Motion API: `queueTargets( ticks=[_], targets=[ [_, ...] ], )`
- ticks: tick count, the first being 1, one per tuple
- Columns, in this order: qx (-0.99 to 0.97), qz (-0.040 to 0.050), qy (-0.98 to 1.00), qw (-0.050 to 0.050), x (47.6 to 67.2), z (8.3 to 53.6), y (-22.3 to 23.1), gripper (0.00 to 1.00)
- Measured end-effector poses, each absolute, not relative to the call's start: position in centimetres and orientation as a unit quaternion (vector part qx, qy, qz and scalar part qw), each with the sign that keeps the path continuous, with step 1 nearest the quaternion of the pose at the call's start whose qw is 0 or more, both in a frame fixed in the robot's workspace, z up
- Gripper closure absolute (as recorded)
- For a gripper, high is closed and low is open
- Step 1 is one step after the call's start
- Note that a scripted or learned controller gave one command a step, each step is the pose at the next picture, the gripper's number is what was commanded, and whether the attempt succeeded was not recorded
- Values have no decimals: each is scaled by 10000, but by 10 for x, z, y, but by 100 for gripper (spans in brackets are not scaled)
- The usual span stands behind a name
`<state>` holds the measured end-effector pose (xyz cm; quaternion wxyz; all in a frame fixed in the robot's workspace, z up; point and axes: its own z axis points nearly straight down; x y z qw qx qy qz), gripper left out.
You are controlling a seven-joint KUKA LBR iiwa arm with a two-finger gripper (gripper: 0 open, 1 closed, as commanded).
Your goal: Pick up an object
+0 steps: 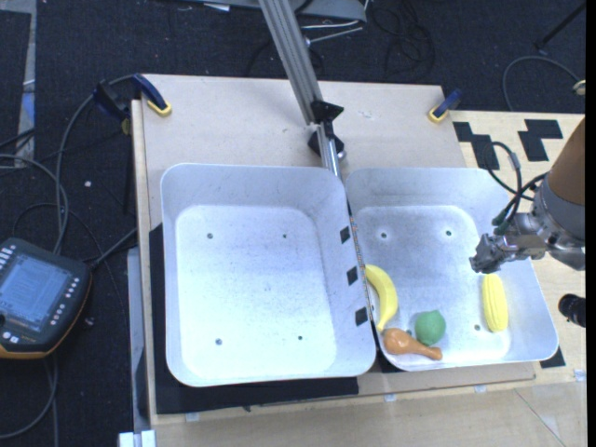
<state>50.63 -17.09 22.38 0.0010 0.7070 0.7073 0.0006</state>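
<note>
The right bin [419, 222] holds a yellow banana [382, 291] against its left wall, a green round fruit [429, 326], an orange drumstick-shaped piece [410, 344] at the front edge, and a yellow corn cob [494, 303] on the right. My gripper [486, 258] hangs over the right side of that bin, just above the far end of the corn cob. Nothing shows between it and the bin floor.
The left bin [251, 268] lies beside the right one, their walls meeting at the middle. A slanted metal pole [293, 59] rises from the bins' junction. Yellow clamps [158, 107] mark the bench's back corners. A teach pendant [33, 291] rests at the far left.
</note>
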Motion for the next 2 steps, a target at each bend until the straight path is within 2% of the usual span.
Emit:
queueTargets(
  ticks=[1,2],
  targets=[
    [7051,7,7091,-2,512,228,-109,100],
    [7058,3,7084,-4,506,230,-63,100]
  ],
)
